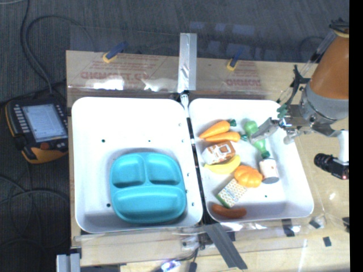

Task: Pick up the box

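Tool (271, 128) hovers over right bin (295, 169) near worktop's right edge; finger state cannot be told. Box (232, 192) lies apart, nearer front edge.

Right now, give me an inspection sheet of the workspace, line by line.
Surface: bench bearing left bin and right bin, side by side.
Job's things: box lying in right bin, near its front, apart from the gripper.
Clutter: blue tray in left bin; carrots, banana, sausage and other toy food in right bin.
Grippers: gripper over right bin's back right, nothing seen held.
Cables: black cables on floor, left.
Surroundings: pendant on dark carpet.
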